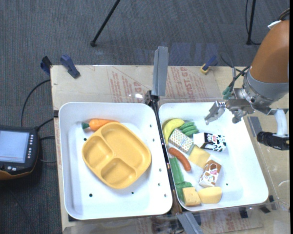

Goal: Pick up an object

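A: Where does the gripper (216, 112) stand?

B: Above the far edge of the right bin (244, 172), carrying nothing. Its fingers look parted, though at this slant I can't be certain how wide.

A: So the step in hand is choosing and approaching. What would you go for?

B: The milk carton (216, 141) lies nearest, just below the gripper. I'd judge it best to descend straight down, fingers across its narrow sides, clear of the cheese wedge (199, 156) touching it.

A: What else is in that bin?

B: A banana (171, 126), green pea pods (189, 127), a checkered packet (180, 140), a sausage (180, 159), a small brown-and-white carton (210, 173), and two more cheese pieces (201, 196) at the near edge. It's crowded, so a neighbour could get nudged.

A: And the left bin (71, 179)?

B: A yellow divided tray (116, 153) with a carrot (98, 124) just behind it.
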You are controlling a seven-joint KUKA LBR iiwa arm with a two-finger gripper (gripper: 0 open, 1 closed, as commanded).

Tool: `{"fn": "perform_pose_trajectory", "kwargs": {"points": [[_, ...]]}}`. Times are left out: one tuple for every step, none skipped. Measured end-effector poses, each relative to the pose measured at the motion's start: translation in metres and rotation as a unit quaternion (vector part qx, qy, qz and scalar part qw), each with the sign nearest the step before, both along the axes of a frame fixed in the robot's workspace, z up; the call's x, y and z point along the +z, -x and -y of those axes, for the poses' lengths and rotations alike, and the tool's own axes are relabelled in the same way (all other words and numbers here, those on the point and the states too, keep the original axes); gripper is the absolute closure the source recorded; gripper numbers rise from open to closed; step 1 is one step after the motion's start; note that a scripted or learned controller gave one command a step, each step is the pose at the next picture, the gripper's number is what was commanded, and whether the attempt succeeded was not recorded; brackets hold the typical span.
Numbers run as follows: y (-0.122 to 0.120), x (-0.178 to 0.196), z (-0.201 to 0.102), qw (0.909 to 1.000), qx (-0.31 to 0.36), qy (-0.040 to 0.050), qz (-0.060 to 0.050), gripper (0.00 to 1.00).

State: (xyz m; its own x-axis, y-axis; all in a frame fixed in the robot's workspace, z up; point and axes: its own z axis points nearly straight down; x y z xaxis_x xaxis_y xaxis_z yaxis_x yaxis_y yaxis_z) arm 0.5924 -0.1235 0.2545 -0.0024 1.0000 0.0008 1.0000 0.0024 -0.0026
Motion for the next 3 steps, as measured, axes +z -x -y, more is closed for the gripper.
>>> {"fn": "perform_pose_trajectory", "kwargs": {"points": [[-0.011,-0.144,0.013,0.9999,-0.007,0.0030,0.013,0.00],[0.019,-0.151,0.061,0.9993,0.033,0.0032,0.017,0.00],[0.014,-0.135,0.055,0.9992,0.034,-0.0002,0.023,1.00]]}}
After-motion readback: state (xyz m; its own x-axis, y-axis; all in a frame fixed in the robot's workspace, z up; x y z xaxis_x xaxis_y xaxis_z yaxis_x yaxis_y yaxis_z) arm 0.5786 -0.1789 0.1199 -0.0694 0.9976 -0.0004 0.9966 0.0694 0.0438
